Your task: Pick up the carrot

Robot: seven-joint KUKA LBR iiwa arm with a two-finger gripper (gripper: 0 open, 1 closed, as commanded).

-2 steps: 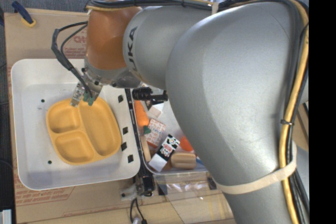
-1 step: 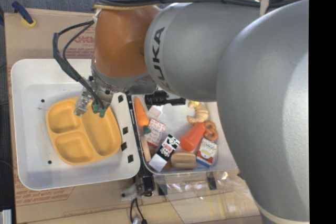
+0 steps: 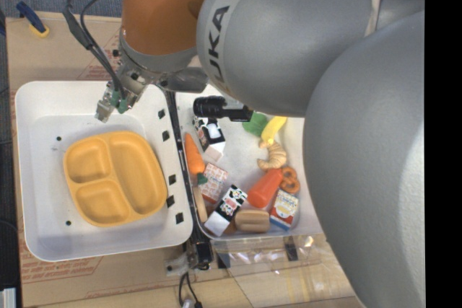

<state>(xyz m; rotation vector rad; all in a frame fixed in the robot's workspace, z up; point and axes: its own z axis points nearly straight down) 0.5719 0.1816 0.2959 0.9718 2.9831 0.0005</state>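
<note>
Gripper (image 3: pixel 110 106) hangs upper left; how it's set, I can't tell. Carrot (image 3: pixel 193 154) at centre hugs the right bin's wall (image 3: pixel 175 155), so a descent could snag there.

Bench (image 3: pixel 58 40); two white bins (image 3: pixel 36 177)

An orange carrot (image 3: pixel 194 154), a yellow divided plate (image 3: pixel 112 177), white bins (image 3: pixel 36 155).

Big black letters "UKA" run down the grey arm (image 3: pixel 289 32) near the top centre of the frame, the brand name's start cut off by the orange band. Print on the small cartons in the right bin (image 3: pixel 307 227) is too small to read.
</note>
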